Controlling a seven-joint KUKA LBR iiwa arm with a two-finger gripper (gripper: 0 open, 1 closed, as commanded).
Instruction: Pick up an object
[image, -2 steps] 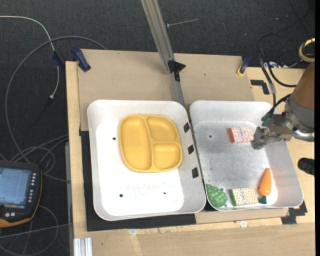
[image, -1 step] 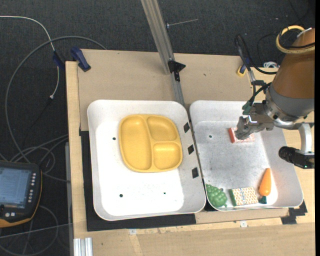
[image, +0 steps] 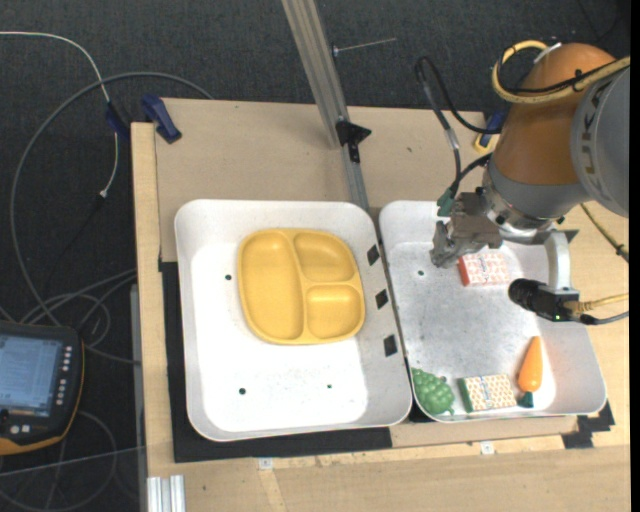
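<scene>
My gripper (image: 456, 243) hangs over the upper part of the right bin (image: 440, 320), just left of a small red-and-white patterned box (image: 484, 269) that lies on the bin floor. An orange carrot (image: 531, 365) lies near the bin's right front. A green-and-yellow patterned box (image: 487, 392) and a green bunch of grapes (image: 433, 391) rest along the front wall. The orange-banded wrist hides the fingers from above.
A yellow three-compartment plate (image: 300, 283) lies in the left bin (image: 215, 380). A metal post (image: 325, 75) rises behind the bins. A black camera mount (image: 535, 295) sticks out right of the gripper. A teach pendant (image: 35, 385) sits at far left.
</scene>
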